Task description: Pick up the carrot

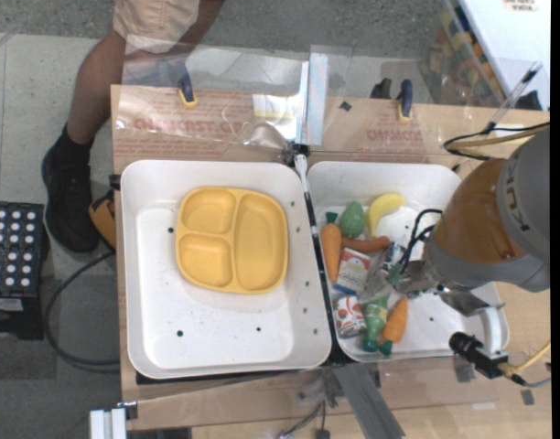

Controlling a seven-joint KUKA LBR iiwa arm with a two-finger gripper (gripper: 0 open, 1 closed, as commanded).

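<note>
In right bin (436,176) — carrot (331,250), gripper (388,277)

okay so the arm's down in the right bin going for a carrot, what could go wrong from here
1. Two carrots lie in the right bin: a long carrot by the divider and a small carrot near the gripper. It may go for either.
2. The small carrot lies against green toy vegetables and a snack packet, so the fingers might catch those instead.
3. The pile is crowded; a miss could scatter items.

Crowded around the carrot (330,250): bin wall (309,245) just left, green toy (352,219) above-right, small packet (353,268) touching right; open above
</note>
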